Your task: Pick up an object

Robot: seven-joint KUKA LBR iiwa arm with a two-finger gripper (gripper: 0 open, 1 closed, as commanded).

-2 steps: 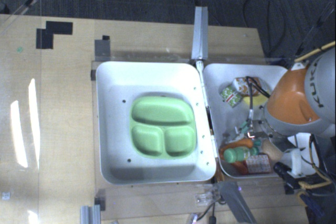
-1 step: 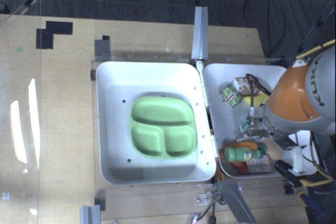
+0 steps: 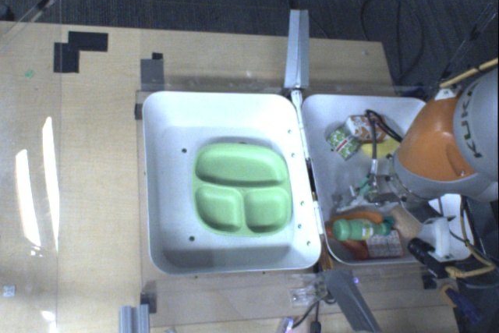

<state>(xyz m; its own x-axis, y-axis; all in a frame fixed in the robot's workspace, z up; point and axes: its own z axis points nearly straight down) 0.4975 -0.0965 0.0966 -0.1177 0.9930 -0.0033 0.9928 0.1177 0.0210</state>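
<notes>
The right bin holds a jumble of objects. A green and white packet lies near its back, with a yellow item beside it. A green bottle lies on its side at the front, over an orange item and next to a small printed box. My gripper hangs low in the middle of this bin, just behind the green bottle and in front of the packet. The grey arm with its orange band covers the bin's right part.
The left bin holds a green divided plate in its middle. A metal divider post stands behind the wall between the bins. Cables run over the dark floor at the back right.
</notes>
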